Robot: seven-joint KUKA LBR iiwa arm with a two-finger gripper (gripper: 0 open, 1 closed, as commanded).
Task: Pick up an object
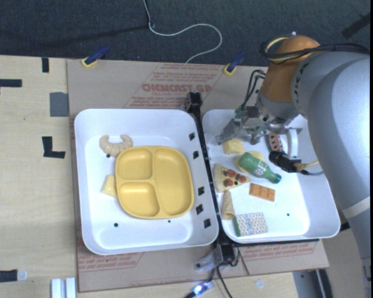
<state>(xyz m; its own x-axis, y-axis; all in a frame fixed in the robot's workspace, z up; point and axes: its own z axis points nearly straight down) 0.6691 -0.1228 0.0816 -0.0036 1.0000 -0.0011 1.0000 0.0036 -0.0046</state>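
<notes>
The end effector (236, 131) hangs low in the right white bin (311, 219); its state, I cannot tell. Just beside it, a pale yellow wedge (234, 146) and green plastic bottle (258, 167) crowd together, so a grab might nudge both.

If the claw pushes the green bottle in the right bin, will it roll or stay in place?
The green bottle lies on its side on the right bin floor, so a sideways push would probably roll it. Its rounded, smooth-looking body may slip between fingers. It looks like a small toy, so likely light, and could bump the cracker beside it.
</notes>
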